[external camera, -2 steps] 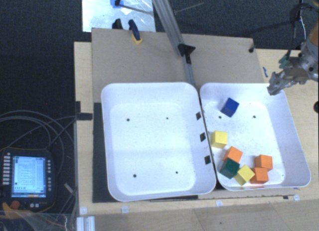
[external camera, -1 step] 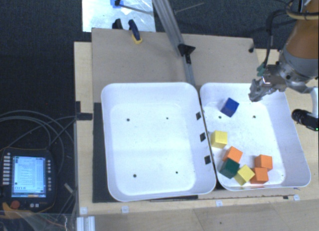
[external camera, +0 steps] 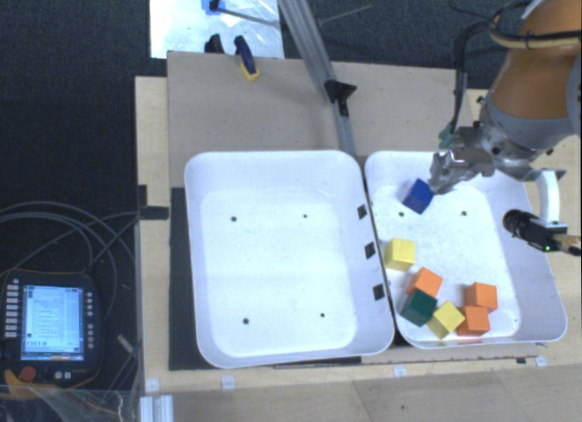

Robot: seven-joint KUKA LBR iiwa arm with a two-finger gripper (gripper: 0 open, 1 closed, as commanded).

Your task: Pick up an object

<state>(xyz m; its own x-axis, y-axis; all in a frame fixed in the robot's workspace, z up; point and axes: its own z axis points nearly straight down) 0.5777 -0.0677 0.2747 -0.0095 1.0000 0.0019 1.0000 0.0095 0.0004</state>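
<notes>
You had the gripper [external camera: 443, 175] down in the right bin [external camera: 536, 320], touching the blue cube [external camera: 418, 196]; whether its jaws pinched it, I couldn't tell. Lift remained.

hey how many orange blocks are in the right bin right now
3. One orange block sits mid-bin beside the green block; two more lie stacked near the front right corner. None looks hidden.

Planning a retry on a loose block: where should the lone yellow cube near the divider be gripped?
Take the yellow cube from above, across its two flat side faces. It sits flat and apart from the cluster, but the right bin wall is close on its left, so gripping top-to-bottom in the image likely suits best.
</notes>
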